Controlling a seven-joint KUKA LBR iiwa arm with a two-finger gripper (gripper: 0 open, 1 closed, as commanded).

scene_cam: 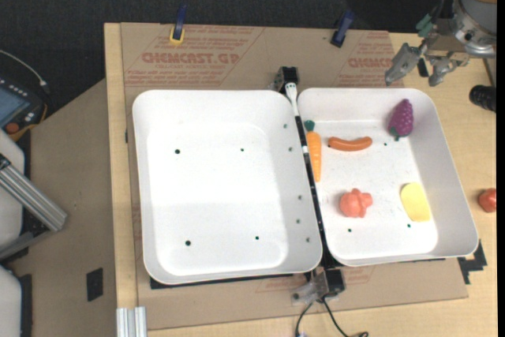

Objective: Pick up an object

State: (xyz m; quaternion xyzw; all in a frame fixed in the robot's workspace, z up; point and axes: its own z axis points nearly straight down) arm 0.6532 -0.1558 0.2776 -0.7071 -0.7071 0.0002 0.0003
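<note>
Hand [424,67] hovers spread and empty just beyond the purple grapes [402,117], with nothing picked up yet.

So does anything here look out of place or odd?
One thing: a small orange-red item lies on the bench outside the right bin, by its right rim. The grapes, sausage, carrot, peach-coloured piece and lemon all sit inside.

Left bin [158,170] open throughout; right bin [442,193] scattered with toys, gaps between
</note>
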